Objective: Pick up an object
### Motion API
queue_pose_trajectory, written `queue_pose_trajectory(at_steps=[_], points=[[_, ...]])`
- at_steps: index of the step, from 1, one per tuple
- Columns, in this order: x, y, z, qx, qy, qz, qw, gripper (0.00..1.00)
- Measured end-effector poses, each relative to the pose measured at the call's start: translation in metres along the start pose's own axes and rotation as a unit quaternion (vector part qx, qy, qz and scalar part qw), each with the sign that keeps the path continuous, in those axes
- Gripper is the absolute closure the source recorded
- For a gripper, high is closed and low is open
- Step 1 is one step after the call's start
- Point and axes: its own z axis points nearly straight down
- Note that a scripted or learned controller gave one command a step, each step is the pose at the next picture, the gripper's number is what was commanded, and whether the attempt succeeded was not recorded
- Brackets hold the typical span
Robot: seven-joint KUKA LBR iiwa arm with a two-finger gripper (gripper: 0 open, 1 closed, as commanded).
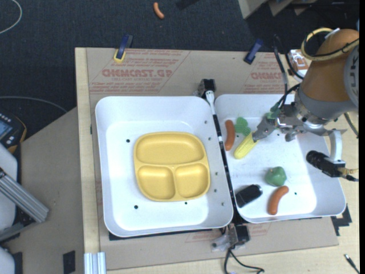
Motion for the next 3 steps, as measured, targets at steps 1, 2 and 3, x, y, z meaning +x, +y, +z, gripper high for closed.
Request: queue_pose_trajectory(at_steps=[1,2,3], points=[[0.007,0.002,0.045,0.0,0.0,0.0,1.0,0.0],[0.009,0.008,0.073,-0.009,0.002,-0.001,1.0,0.0],[0.008,0.011,0.056,-0.017,0.0,0.0,0.9999,1.0]])
